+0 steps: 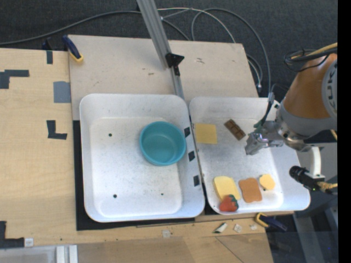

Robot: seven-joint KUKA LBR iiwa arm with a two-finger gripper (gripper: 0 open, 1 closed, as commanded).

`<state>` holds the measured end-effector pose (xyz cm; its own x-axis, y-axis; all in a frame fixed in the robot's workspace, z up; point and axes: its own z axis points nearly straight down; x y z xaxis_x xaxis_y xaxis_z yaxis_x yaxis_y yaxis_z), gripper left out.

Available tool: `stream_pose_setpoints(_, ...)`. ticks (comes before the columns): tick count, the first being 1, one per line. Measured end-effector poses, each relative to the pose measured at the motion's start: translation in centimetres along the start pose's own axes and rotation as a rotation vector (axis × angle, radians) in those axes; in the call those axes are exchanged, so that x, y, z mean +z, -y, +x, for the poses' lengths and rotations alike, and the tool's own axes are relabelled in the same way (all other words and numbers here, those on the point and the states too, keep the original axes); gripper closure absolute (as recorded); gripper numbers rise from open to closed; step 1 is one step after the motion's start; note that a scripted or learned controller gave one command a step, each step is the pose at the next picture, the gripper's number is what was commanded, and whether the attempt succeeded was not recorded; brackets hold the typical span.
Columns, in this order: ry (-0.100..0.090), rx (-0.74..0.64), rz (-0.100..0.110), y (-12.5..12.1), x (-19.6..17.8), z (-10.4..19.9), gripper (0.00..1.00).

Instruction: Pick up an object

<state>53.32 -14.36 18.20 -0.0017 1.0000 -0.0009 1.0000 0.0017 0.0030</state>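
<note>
Arm over the right bin, gripper hanging above bare floor with food pieces around it.

The left bin (98, 163) holds a teal bowl (162, 142) near its right wall. The arm (310, 100) reaches over the right bin (219, 106), its gripper (255, 145) toward that bin's right side; how far its jaws are parted I cannot tell, and nothing shows between them. A brown bar (235, 129) lies just left of it and slightly farther; a yellow square (206, 133) sits farther left. Near the front edge, well apart from the gripper: a yellow slab (225, 186), an orange slab (250, 190), a strawberry (228, 204) and a small yellow piece (267, 182).
</note>
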Motion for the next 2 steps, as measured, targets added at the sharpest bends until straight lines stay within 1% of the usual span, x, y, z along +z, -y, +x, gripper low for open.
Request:
stream_pose_setpoints(1, 0.001, 0.001, -0.001, 0.8, -5.6, -0.4, 1.0)
stream_pose_setpoints(2, 0.001, 0.0, -0.001, 0.7, -10.1, -0.4, 1.0)
